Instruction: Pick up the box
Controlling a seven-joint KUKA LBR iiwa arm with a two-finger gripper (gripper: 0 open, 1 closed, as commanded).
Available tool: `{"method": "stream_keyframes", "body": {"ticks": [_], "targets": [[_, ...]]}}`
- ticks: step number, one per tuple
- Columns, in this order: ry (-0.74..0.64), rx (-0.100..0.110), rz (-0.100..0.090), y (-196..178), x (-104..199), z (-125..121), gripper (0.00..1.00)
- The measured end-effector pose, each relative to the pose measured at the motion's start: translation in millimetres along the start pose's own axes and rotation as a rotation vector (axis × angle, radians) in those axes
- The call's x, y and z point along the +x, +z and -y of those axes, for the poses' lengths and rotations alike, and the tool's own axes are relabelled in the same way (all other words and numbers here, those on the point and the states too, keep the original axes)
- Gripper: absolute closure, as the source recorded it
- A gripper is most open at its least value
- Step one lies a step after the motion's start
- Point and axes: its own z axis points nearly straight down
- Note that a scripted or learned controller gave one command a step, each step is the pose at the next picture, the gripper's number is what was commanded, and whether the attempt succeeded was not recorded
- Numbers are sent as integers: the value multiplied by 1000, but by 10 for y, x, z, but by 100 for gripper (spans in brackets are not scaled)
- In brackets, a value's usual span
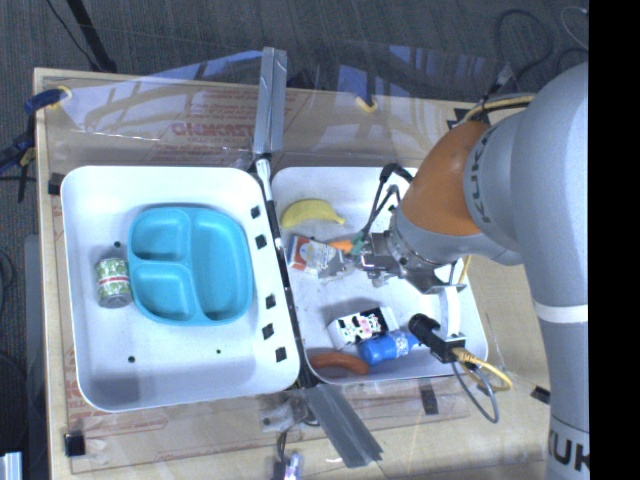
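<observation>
Two box-like things lie in the right bin. A small black-and-white patterned box rests near the front, touching a blue cylinder. A small red-and-white box sits by the left wall, with a shiny clear wrapper beside it. My gripper is low over the middle of the right bin, just right of the wrapper and above the patterned box. A short orange piece lies just beside the gripper. Nothing is visibly held.
A yellow banana lies at the back left of the right bin. A brown sausage sits along its front wall. The left bin holds a blue divided tray and a small can.
</observation>
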Motion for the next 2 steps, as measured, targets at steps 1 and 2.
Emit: {"method": "stream_keyframes", "body": {"ticks": [1, 2], "targets": [[48, -8, -1, 363, -112, 464, 0], [-169, -7, 8, 112, 400, -53, 0]]}}
